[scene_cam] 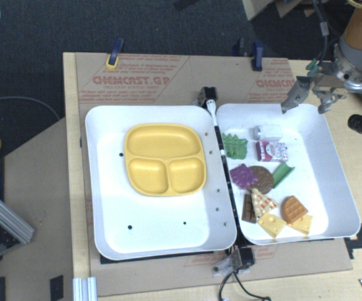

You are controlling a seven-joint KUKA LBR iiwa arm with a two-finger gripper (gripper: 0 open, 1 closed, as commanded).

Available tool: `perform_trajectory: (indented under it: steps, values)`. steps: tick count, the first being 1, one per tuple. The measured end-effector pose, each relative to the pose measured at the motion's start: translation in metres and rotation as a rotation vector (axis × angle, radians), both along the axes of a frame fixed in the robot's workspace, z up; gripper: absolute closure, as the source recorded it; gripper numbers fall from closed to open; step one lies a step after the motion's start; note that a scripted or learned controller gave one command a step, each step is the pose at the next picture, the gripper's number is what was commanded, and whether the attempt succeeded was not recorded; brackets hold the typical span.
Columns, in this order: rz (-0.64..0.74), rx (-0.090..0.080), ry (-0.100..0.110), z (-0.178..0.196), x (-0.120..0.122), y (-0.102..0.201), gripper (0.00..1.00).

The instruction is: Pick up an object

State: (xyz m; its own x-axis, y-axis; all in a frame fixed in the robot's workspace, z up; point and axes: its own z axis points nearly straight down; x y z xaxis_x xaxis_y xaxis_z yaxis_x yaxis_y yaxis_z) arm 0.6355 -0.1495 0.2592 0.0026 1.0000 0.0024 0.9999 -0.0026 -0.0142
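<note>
The things I could pick all lie in the right shallow white bin, bunched toward its left and near part. Farthest back sits a small clear-wrapped white packet, and touching it on the near side a little white carton with red and purple print. To their left lies a green leafy toy lettuce piece. Nearer, a purple toy grape bunch lies against a round brown cookie-like disc, with a green stick-shaped toy vegetable slanting just to the right of that disc. Nearest of all lie a triangular toy pizza slice on a dark brown bar, a pale yellow toy cheese wedge, and a brown waffle-patterned toy biscuit with a yellow block beside it.

My two-finger gripper hangs over the far rim of that right bin, well apart from every toy. Its fingers are spread wide, one grey fingertip to the left and the other to the right, with nothing between them.

The left shallow white bin bears a yellow plastic tray with three compartments, resting toward its far part. Both bins sit on a brown cardboard sheet with red print.
</note>
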Motion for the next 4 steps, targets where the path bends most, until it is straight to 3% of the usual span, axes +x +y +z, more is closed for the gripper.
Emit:
perform_trajectory:
  steps: [1,4]
  values:
    - [0.003,-0.002,-0.014,0.008,0.002,0.000,0.00]
    - [0.003,-0.001,-0.009,-0.129,0.001,-0.009,0.00]
